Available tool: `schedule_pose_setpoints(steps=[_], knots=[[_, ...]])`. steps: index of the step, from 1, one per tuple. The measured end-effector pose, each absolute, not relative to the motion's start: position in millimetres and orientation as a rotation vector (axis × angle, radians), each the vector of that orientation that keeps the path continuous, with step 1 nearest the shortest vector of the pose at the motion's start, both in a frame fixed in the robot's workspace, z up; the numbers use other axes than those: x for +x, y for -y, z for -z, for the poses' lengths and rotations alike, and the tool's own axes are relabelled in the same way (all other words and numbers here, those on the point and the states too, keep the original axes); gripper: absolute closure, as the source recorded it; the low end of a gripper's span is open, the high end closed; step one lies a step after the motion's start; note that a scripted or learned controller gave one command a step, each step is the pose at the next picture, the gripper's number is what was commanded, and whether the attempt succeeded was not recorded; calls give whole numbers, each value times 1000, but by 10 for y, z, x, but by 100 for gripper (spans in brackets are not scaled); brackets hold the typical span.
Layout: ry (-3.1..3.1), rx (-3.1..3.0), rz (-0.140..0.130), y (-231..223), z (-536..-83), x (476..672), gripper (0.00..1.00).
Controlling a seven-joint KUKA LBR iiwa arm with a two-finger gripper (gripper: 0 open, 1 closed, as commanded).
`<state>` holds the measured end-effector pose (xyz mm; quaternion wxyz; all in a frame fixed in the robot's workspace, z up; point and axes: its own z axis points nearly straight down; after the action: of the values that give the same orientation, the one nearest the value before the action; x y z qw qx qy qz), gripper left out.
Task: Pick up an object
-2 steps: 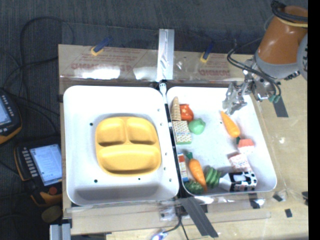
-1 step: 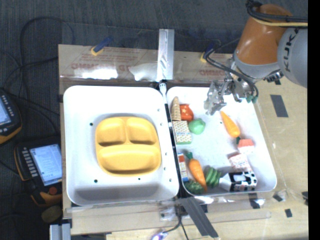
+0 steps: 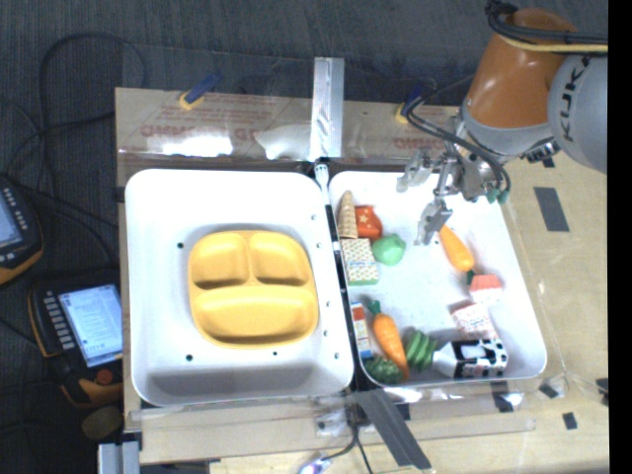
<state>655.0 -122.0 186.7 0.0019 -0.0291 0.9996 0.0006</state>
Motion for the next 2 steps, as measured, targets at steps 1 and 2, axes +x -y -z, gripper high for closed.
schedule_pose_setpoints(steps=[1,2], knots=[[-3124,-175,6,1779,-894,6398,0],[-3118,-174,9,1777,-1019,6419,100]])
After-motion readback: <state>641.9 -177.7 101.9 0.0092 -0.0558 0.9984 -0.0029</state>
